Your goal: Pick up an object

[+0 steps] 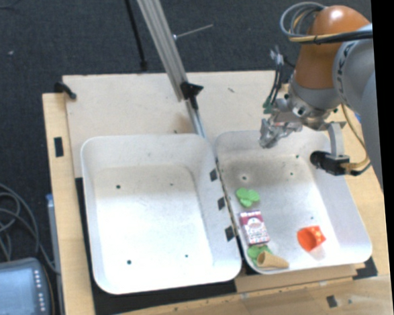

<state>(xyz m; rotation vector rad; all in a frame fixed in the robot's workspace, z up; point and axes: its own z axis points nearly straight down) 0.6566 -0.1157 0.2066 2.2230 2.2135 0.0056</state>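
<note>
Spanning the tabletop [139, 103], two white bins sit side by side. The right bin [334, 198] holds a pink box [254, 227] with long axis running up-down in the frame, print unreadable, green pieces [247, 197], an orange cup [311, 238] and a cone [273, 260] pointing right. The tool [271, 136] hovers upper right; its opening cannot be judged.

The arm [324, 57] reaches in from the right, wrist angled down-left.
</note>
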